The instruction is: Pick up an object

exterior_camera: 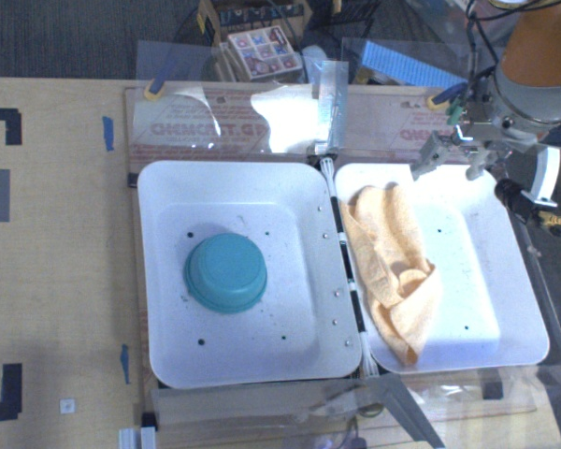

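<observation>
Here the nearest thing to pick is the cloth (pixel 393 267), a peach rag lying crumpled along the left side of the right bin (pixel 505 279), its folds running from the far wall toward the near corner. The gripper (pixel 453 162) hangs above the bin's far edge, just beyond the cloth's top end; its jaws stand apart with nothing between them. Limp fabric is the risk: I judge that a descent onto a flat patch rather than a raised fold could pinch only a thin layer, or close on nothing. The cloth also hugs the divider wall, which could block one finger. In the left bin (pixel 159 204) a teal bowl (pixel 226 271) sits upside down, well apart. The surface (pixel 56 251) beyond is bare wood.
</observation>
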